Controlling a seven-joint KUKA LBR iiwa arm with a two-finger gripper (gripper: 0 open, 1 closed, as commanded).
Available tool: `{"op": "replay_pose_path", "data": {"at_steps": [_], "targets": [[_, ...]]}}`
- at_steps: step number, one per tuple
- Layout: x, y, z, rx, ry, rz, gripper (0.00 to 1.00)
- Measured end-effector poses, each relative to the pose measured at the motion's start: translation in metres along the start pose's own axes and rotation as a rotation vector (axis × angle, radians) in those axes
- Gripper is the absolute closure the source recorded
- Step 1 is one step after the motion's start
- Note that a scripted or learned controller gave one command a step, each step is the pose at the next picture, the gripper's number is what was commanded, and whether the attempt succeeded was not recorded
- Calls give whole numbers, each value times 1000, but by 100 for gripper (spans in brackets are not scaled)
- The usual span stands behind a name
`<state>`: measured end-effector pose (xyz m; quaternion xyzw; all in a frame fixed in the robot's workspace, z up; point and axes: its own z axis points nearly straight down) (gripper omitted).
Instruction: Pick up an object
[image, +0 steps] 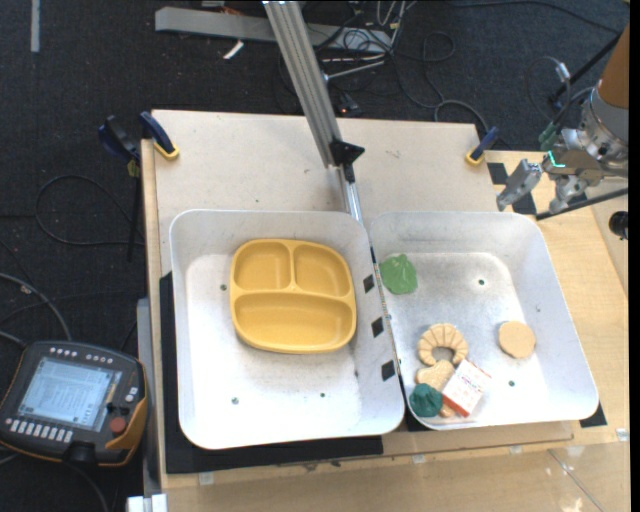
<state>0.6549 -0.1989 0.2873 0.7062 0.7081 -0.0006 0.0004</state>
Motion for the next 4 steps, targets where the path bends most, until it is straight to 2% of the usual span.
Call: {"op": "replay_pose_path", "data": {"at_steps": [2, 3, 4], "targets": [[-3, 15, 96, 3, 1, 0, 0], [3, 8, 157, 6, 2, 1, 0], [2, 11, 142, -4, 0, -1, 100]]}}
